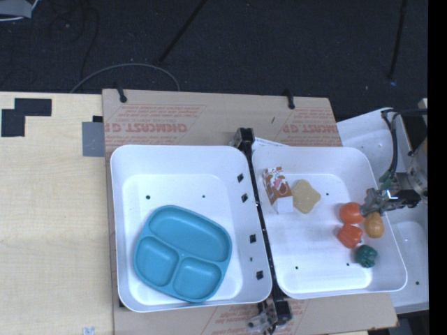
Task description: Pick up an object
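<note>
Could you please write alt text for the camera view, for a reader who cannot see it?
The arm's pincer sits at the right bin's right edge, beside two orange-red pieces, a yellow piece and a dark green piece. A small carton and beige lump lie further left. The left bin holds a blue divided plate.

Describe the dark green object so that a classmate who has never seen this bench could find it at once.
Look in the right-hand white bin, along its right side, where small round things cluster below the gripper. The dark green object is the lowest of them, just below the two orange-red pieces. It alone is green; its neighbours are orange-red or yellow.
</note>
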`<action>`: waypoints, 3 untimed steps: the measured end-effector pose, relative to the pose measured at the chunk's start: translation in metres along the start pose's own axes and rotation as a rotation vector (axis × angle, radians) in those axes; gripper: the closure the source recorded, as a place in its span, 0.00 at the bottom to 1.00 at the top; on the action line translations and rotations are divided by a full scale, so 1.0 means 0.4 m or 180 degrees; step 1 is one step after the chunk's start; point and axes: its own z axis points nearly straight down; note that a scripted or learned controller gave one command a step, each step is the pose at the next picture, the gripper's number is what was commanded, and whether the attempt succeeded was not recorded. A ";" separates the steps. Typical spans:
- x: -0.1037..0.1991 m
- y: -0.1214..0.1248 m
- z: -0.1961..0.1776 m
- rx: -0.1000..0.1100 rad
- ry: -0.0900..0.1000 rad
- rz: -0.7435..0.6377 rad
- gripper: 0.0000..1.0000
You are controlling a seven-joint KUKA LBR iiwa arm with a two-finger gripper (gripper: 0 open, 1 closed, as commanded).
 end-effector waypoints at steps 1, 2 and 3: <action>0.135 0.040 0.021 0.0021 0.0014 -0.0011 1.00; 0.276 0.039 0.055 0.0026 0.0014 -0.0009 1.00; 0.395 0.059 0.040 0.0021 0.0010 -0.0008 1.00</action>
